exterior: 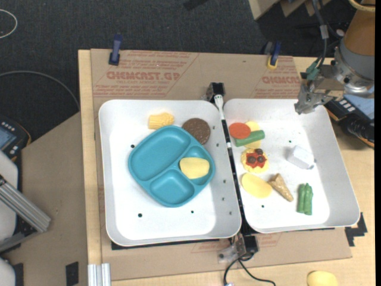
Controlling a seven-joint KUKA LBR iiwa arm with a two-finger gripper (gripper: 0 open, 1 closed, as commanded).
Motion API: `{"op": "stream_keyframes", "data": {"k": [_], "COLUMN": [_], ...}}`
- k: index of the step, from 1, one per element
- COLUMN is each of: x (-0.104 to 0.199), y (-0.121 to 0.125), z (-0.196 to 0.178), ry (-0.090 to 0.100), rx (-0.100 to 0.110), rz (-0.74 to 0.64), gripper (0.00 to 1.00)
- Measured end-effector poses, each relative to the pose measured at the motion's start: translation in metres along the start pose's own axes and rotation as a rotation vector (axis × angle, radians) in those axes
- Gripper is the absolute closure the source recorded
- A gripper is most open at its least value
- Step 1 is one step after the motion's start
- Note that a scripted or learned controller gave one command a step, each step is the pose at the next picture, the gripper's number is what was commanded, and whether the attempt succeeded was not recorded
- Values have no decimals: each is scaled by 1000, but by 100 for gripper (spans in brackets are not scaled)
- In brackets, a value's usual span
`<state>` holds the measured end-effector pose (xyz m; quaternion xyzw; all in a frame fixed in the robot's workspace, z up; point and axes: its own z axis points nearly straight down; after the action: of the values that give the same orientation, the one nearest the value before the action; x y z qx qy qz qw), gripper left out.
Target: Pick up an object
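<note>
Finds the gripper [309, 103] hanging above the far rim of the right bin [333, 130], well apart from every piece; cannot tell whether spread or pressed together, and sees nothing carried. Takes the white block [299, 157] as the likeliest pick: nearest, lying alone on bare floor in the middle of that bin. Expects trouble there all the same: smooth, hard-looking faces, pale against white plastic, apt to skid or tip aside if met off-centre. Fears more from the crowded left side of that bin, where a flat red disc [239, 130] touches a glossy green pod [251, 137], and a yellow slice [256, 185] lies against a ridged tan cone [282, 187]; could nudge two at once, or close over a low, thin edge and come up bare. Judges the green stalks [305, 198], bundled and narrow near the bin's sloping wall, awkward for the same reason. Leaves the left bin [116, 177] out of easy reach: blue tray [161, 159], moulded and slick, a yellow lump [194, 167] in one of its compartments, corn [160, 121] and a brown cookie [197, 130] beside it.
</note>
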<state>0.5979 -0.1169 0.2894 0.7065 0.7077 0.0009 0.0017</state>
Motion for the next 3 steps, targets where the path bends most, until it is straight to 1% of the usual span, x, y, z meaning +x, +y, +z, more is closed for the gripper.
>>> {"op": "stream_keyframes", "data": {"k": [1,2,3], "x": [-49,-14,49], "y": [-49,-109,-120], "z": [-28,8,43], "ry": [0,5,5], "rx": [4,11,10], "rz": [7,2,-3], "gripper": [100,100,100]}}
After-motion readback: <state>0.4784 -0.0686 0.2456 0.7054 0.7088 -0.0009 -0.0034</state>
